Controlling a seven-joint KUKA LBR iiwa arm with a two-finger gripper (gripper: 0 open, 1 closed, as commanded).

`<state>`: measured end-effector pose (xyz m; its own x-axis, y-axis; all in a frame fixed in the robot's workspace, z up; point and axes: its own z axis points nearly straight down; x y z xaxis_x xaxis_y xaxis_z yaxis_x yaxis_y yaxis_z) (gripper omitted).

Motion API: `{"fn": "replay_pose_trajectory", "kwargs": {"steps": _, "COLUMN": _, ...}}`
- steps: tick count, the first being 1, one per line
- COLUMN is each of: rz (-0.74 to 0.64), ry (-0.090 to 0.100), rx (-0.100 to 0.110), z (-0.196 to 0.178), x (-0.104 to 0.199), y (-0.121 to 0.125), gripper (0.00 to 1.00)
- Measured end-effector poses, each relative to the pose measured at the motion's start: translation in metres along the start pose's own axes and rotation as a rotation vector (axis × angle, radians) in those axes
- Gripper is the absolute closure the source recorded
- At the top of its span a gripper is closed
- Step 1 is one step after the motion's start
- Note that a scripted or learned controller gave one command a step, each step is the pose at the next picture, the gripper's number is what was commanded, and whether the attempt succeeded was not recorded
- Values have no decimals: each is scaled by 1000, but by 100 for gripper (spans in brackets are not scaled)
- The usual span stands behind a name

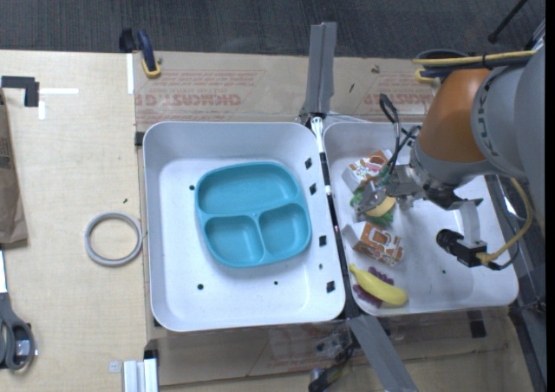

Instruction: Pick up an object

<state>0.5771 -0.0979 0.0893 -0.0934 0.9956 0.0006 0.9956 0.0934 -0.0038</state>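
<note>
The right bin [451, 282] holds a cluster of small items along its left side. A white and red snack packet [366, 168] lies at the top, and an orange packet [380, 245] lies below it. A yellow banana [379, 284] rests near the front left corner beside a small purple piece [363, 294]. My gripper [379, 200] is low over the cluster, between the two packets, right at a small green and yellow item [373, 203]. The arm's orange band [455, 117] and grey wrist hide the bin's back right part.
The left bin [169, 234] bears a blue three-compartment plate [253, 213]. A grey ring [114, 237] lies on the bench to the left of the bins. A divider bar [319, 78] runs back between the bins. Black cables [473, 247] hang from the wrist over the right bin.
</note>
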Motion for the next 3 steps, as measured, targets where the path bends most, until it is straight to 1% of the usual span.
{"fn": "replay_pose_trajectory", "kwargs": {"steps": 1, "rz": 3, "ry": 1, "rx": 4, "z": -6, "x": -1, "y": 0, "gripper": 100}}
{"fn": "replay_pose_trajectory", "kwargs": {"steps": 2, "rz": 80, "ry": -2, "rx": 0, "z": -100, "x": 46, "y": 62, "gripper": 100}}
{"fn": "replay_pose_trajectory", "kwargs": {"steps": 3, "rz": -16, "ry": -3, "rx": 1, "z": -246, "x": 83, "y": 53, "gripper": 100}}
